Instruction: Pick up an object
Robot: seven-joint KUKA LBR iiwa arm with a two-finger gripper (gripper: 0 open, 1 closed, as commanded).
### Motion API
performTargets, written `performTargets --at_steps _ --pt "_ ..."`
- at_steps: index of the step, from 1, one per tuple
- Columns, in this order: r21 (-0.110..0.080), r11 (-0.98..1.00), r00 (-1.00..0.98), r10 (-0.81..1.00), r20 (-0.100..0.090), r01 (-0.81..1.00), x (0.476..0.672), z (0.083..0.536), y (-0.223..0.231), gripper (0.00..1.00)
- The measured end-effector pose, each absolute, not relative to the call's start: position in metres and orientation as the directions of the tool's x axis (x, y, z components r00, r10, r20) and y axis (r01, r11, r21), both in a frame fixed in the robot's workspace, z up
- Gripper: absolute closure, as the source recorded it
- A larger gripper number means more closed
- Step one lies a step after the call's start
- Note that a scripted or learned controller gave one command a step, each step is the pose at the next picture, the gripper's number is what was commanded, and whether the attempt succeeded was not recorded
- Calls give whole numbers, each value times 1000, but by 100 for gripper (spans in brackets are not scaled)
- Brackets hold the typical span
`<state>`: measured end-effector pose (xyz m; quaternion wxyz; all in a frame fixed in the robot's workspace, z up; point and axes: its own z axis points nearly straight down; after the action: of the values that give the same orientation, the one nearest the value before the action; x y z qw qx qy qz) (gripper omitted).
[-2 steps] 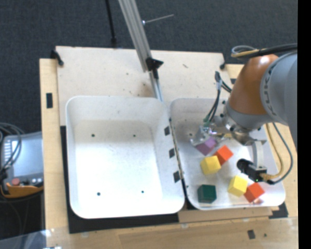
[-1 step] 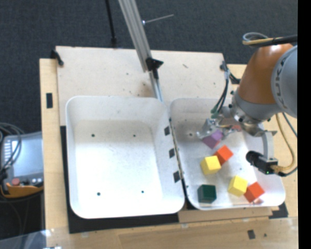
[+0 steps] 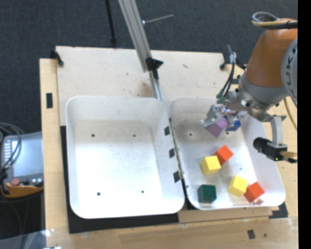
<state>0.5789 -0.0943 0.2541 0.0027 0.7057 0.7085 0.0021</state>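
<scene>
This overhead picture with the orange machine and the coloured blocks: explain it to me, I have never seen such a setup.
The orange and grey machine is a robot arm reaching in from the right. One camera fixed above the bench looks down at a slant. Two shallow white bins sit side by side: the left bin and the right bin. The right one holds two yellow cubes, two orange cubes and a dark green cube. The arm's gripper sits over a purple block; whether it grips the block is unclear.

even bright light, slightly soft focus
</scene>
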Motion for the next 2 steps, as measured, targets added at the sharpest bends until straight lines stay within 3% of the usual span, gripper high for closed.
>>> performTargets --at_steps 2 --pt "-2 7 -7 1000 1 1000 555 235 13 100"
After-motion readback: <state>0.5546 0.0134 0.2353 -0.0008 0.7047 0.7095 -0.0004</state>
